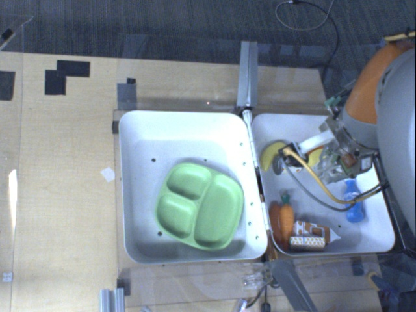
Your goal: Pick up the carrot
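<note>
Your carrot [282,220] lies against the right bin's [383,239] left wall, near its front corner, just beside a small brown packet [311,234]. Your gripper [333,164] hangs farther back over that bin; jaws' state, can't tell.

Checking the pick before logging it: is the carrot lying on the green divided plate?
No, the carrot lies in the right bin beside a small carton, while the green plate sits in the left bin.
</note>
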{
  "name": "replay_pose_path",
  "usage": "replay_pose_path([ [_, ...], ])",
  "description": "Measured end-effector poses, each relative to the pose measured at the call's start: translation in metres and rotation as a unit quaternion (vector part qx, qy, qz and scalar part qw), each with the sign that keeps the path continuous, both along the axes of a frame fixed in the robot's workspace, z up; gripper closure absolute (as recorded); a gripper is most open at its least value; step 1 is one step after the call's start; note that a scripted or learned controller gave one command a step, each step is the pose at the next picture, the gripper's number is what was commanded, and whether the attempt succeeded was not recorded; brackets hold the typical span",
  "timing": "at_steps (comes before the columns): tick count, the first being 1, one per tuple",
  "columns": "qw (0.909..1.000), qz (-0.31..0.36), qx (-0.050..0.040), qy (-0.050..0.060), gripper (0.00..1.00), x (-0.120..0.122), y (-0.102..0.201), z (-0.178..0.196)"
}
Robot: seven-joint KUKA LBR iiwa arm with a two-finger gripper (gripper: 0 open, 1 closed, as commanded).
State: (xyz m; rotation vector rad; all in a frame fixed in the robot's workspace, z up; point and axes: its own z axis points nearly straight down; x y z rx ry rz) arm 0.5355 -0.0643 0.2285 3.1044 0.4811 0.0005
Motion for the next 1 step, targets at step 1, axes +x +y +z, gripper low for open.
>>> replay_pose_path([
  [1,0.9926,0.121,0.0006,0.000,1.00,-0.0482,-0.0100,-0.0451],
])
